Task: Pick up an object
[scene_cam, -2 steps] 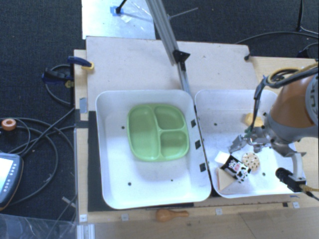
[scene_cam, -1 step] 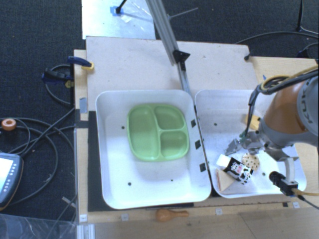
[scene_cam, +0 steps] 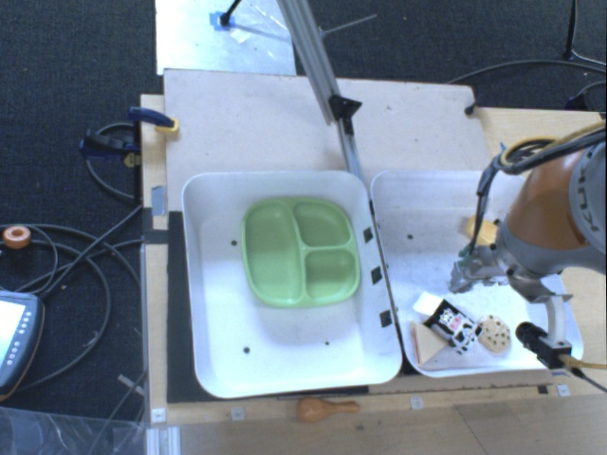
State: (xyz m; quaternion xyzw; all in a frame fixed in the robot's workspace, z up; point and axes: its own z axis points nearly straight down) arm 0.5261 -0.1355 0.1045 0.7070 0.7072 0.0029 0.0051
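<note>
The gripper point(scene_cam: 471, 275) hung low over the right bin point(scene_cam: 408, 197), near that bin's middle, at the end of the arm point(scene_cam: 555, 207) that came in from the right. Whether it was open or closed could not be told, since the wrist hid it from above; nothing could be seen held in it.

The nearest things lay just below and slightly left of it in the view, toward the bin's near edge. A black-and-white box point(scene_cam: 453, 327) sat closest, its long axis running on a slant from upper left to lower right. A tan wedge point(scene_cam: 426, 343) touched its left side, and a cookie point(scene_cam: 493, 335) lay just beside its right end. A yellow piece point(scene_cam: 483, 228) showed above the gripper, partly behind the arm.

So any pick probably turned on a short move toward the near edge, with the jaws set across the box's slanted axis.

The left bin point(scene_cam: 218, 349) held a green tray point(scene_cam: 301, 252), well apart from the gripper.
</note>
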